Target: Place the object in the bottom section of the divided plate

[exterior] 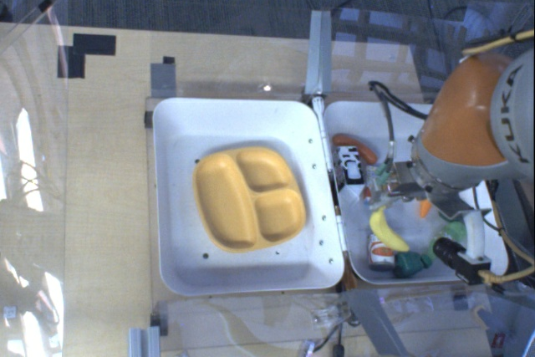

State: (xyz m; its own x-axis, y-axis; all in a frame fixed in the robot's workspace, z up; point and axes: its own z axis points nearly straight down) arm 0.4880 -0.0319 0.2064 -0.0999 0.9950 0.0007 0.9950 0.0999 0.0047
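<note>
A: From the camera above, where do we stand?
B: Our gripper (399, 190) hangs over the right bin (361, 257), beside the banana (387, 230); its grip we cannot tell. The plate (248, 198) waits in the left bin (175, 205), ready.

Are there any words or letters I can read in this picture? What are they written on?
"KU": big letters on the grey arm, cut off by the picture's edge.
The small black and white toy in the right bin has markings too blurred to read.
The can under the banana has a label too small to read.
</note>
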